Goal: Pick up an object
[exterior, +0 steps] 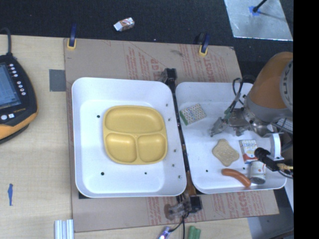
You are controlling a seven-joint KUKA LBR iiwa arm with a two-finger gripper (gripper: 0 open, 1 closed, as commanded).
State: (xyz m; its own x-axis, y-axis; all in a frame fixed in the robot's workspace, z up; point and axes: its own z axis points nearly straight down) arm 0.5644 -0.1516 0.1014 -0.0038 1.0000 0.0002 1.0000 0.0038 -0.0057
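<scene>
Toast slice [226, 152] lies flat mid-floor of the right bin [199, 183], my likeliest target. I see the gripper [218, 128] low over the bin floor just beyond it, fingers spread, nothing between them. Arm slants in from the right edge. Risk: fingers skid off that flat slice, or nudge the sausage [236, 177] near the front edge.

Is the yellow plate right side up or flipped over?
Right side up. The yellow plate lies flat in the left bin, its three hollow sections facing up.
</scene>
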